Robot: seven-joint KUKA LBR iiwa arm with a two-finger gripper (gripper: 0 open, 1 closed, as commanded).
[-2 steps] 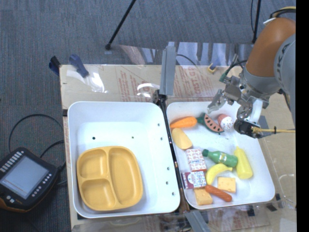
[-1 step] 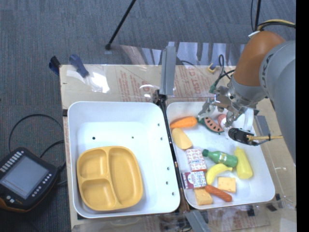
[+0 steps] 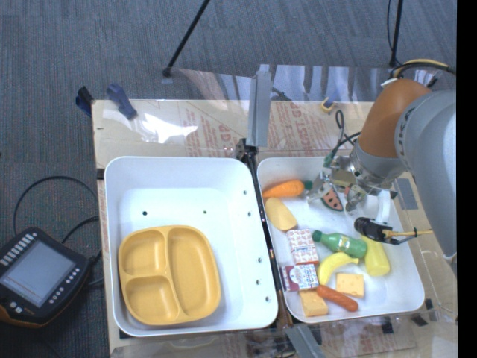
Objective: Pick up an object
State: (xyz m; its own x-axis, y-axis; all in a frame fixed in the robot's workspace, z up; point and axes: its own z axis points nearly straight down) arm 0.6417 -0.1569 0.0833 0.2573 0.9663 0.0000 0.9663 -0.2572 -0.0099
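Two-finger gripper (image 3: pixel 337 192) low in right white bin (image 3: pixel 412 274), fingers pinching red watermelon-slice toy (image 3: pixel 333 198); orange plastic carrot (image 3: pixel 284 189) just beside, green bottle (image 3: pixel 340 242) nearer camera.

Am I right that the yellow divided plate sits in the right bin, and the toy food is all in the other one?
Not quite. The camera view shows the yellow divided plate in the left bin; the toy food lies in the right bin.

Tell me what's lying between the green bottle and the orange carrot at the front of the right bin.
In the camera view, a banana and a cheese block lie between the green bottle and the carrot.
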